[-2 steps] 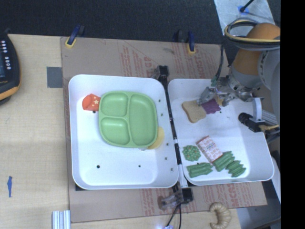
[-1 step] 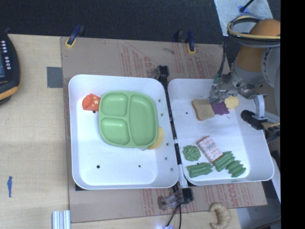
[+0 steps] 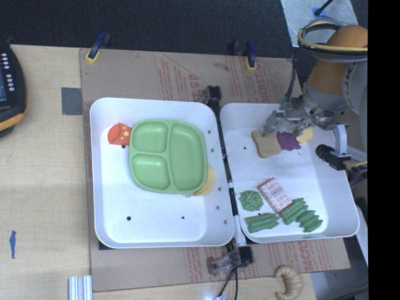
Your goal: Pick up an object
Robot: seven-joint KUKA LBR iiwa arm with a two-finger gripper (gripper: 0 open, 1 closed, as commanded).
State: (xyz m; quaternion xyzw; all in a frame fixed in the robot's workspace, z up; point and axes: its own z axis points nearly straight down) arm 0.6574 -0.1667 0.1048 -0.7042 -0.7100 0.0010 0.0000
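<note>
Hovering low over the upper part of the right bin [image 3: 350, 227], the gripper [image 3: 289, 125] sits directly above a purple item [image 3: 288, 140]; we cannot tell how it is set or whether it holds anything. Touching the purple item's left side lies a tan toast slice [image 3: 266, 144]. Toward the bin's near edge we note a red-and-white packet [image 3: 275, 195], a green broccoli piece [image 3: 251, 200] and green bean pods [image 3: 301, 214]. Left of this bin, the left bin [image 3: 112, 230] carries a green divided plate [image 3: 168, 155] and a red piece [image 3: 119, 134].
</note>
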